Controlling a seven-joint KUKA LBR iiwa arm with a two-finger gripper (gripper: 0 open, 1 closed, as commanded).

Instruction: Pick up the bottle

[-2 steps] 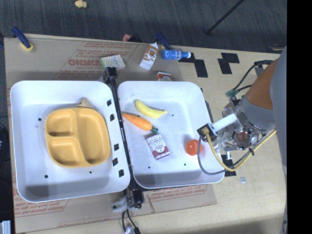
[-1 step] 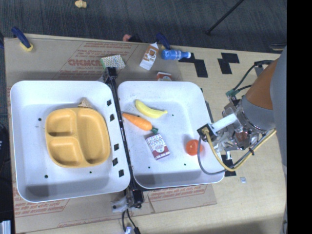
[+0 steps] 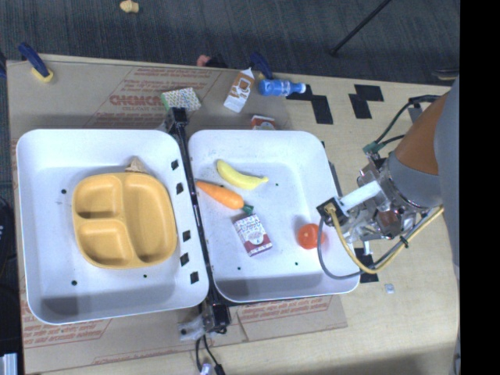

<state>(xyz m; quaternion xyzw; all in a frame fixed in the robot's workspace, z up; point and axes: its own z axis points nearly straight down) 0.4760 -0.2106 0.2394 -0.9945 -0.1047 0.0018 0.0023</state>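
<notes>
A small blue bottle with a pale cap lies on its side on the bench, just behind the right bin and outside it. My gripper hangs over the bench by that bin's right wall, low in the view and far from the bottle. Nothing shows in its grasp. A red ball lies in the bin just left of the gripper.
The right bin also holds a banana, a carrot and a red carton. A yellow divided plate lies in the left bin. A small milk carton stands left of the bottle, near a green packet.
</notes>
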